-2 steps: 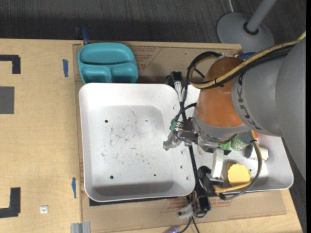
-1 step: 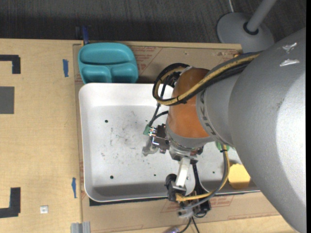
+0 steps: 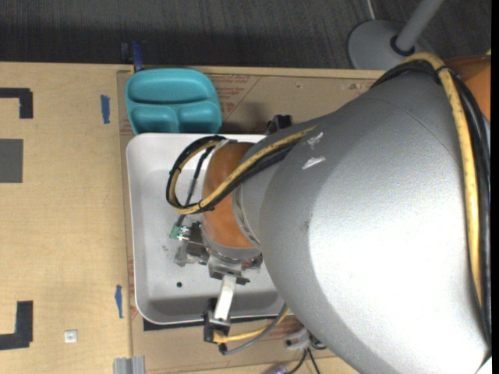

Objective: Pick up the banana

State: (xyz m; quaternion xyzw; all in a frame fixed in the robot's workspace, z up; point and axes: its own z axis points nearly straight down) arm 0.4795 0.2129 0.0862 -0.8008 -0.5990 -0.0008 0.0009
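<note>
Grey and bulky, the arm (image 3: 366, 224) fills the right of the view and reaches left, its orange band (image 3: 222, 209) above a white bin (image 3: 144, 209). Tan counter (image 3: 62, 209) spreads to the left, with black tape marks (image 3: 19, 104) and short blue tape strips (image 3: 105, 109) on it. The bin's left wall and near-left corner show; the arm covers the rest. A teal tray (image 3: 173, 100) sits just beyond the bin's far edge, touching it or nearly so. The claw (image 3: 201, 254) hangs under the band, over the bin floor; whether it is open or closed cannot be told. Where the banana lies relative to the claw cannot be told either, since the arm hides most of the bin. A small dark speck (image 3: 179, 284) lies on the bin floor just beside the claw.
</note>
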